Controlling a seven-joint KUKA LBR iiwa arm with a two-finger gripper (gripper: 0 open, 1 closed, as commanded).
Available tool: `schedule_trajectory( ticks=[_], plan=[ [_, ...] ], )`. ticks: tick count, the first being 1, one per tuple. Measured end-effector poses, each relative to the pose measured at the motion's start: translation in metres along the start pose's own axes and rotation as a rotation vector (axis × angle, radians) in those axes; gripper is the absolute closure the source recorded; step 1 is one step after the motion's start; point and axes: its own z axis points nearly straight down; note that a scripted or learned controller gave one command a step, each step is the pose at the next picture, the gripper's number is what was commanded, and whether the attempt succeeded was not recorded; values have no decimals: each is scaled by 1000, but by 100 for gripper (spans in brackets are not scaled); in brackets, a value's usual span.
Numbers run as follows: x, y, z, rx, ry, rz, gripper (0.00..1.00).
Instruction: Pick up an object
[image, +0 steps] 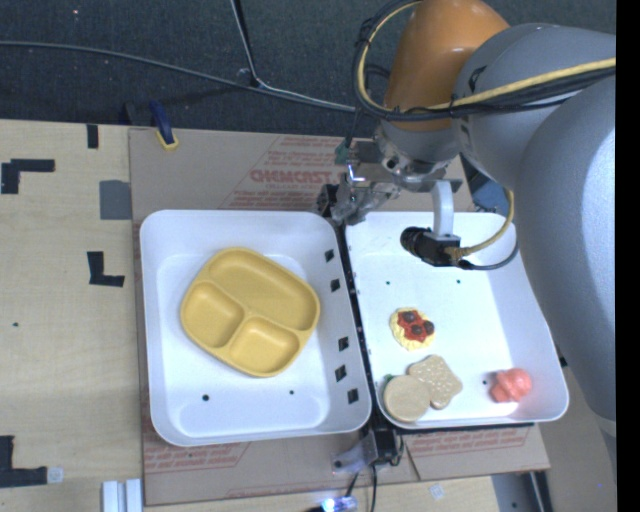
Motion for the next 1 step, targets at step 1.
schedule_trajectory(
  ticks=[1],
  plan=[
    [51,2,-1,0,0,0,100]
  ],
)
